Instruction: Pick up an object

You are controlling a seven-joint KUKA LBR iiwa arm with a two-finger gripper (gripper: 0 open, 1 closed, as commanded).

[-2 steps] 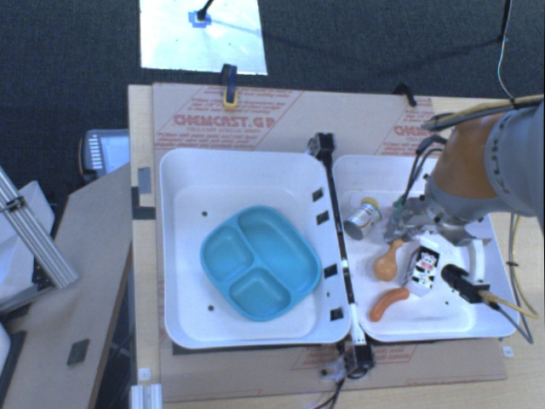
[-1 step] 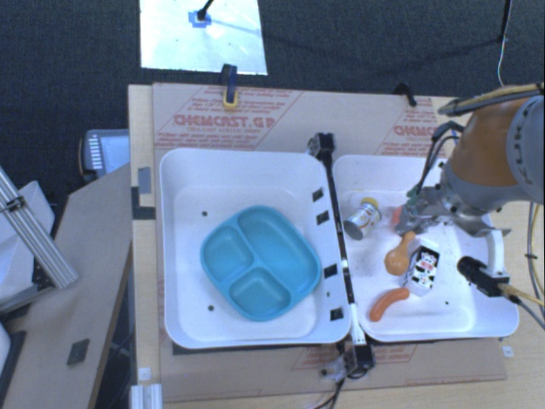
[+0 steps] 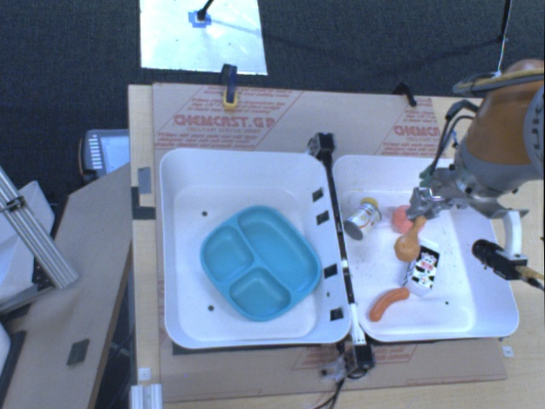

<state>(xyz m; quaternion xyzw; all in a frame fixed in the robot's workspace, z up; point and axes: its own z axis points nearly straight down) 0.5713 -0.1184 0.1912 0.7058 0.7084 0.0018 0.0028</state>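
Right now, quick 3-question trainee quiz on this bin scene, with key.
1. True or false: the blue divided plate lies in the left bin.
2. Which lies nearest the right bin's front wall? A) small can B) orange sausage C) black-and-white carton
3. Fill in: the gripper hovers over the ___ bin.

Key: 1 true; 2 B; 3 right.
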